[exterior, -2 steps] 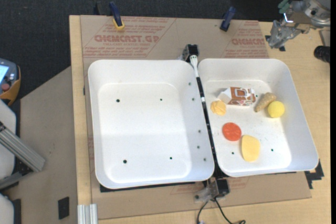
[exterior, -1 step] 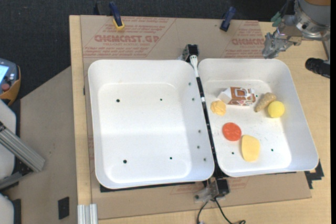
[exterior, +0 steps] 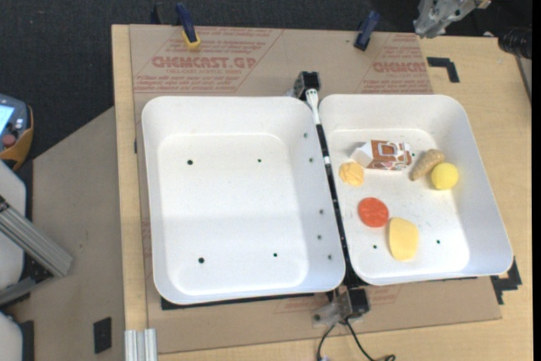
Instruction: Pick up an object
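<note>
the gripper hangs at the frame's upper right, its grip unreadable, well above the right bin holding a yellow ball.

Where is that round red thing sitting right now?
The red disc lies in the right-hand bin, near its middle, just below the small orange piece and up-left of the yellow oval.
</note>
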Tool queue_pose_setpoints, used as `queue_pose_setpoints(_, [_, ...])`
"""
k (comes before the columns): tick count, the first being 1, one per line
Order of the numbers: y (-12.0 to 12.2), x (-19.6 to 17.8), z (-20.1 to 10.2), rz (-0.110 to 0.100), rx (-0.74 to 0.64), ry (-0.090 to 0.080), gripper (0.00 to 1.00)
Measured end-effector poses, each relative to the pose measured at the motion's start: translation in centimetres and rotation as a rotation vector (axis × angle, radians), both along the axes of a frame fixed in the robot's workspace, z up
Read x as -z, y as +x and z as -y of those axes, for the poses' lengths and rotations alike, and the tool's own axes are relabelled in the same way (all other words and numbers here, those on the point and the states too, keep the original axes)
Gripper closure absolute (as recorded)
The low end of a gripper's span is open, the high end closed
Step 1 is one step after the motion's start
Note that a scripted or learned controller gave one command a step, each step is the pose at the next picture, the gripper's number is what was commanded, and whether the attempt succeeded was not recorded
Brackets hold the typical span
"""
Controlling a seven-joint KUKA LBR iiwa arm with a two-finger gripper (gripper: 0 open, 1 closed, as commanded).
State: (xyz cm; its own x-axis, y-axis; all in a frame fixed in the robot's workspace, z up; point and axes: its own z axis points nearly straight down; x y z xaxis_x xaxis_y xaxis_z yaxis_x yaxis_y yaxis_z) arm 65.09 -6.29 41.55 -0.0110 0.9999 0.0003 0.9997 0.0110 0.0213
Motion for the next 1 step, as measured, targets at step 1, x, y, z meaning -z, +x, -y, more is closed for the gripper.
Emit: queue_pose_setpoints(1, [-1.09,4.98,5.49,-0.026,0.017,-0.002,1.00])
